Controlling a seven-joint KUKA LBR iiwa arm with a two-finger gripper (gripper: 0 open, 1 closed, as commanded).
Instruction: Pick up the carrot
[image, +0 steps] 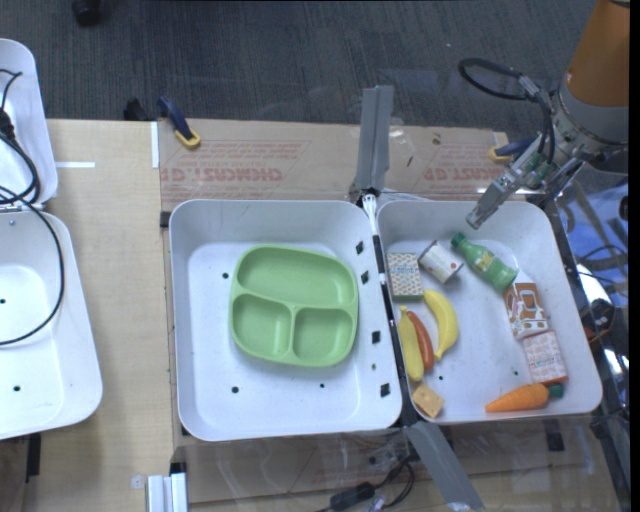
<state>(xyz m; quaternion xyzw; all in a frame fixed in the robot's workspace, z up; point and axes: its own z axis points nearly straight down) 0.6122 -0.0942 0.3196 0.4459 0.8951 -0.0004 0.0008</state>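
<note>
The arm is reaching in from the right, its orange band showing above the wrist, and the gripper (490, 208) is hanging over the far rim of the right bin (578, 300). Whether the pincer is apart or together cannot be told from this slant.

The carrot (520, 399) is lying well apart from the pincer, toward the viewer and slightly to the right, in the near corner of that bin. It is resting flat, its pointed end aiming left and its green stub end aiming right, just beside the bin wall. It is looking bright orange, smooth and tapered, probably a rigid toy.

Between pincer and carrot, a green bottle (484, 260) and two snack packets (534, 330) are lying on the bin floor; a banana (442, 320) is sitting further left.

To do the step well, the arm is probably needing to travel high over these items, then descend over the thick middle of the carrot with the jaws set across its narrow width. The nearby wall and the adjacent packet are leaving little room, so an off-centre descent is risking a glancing touch that rolls the carrot away.
</note>
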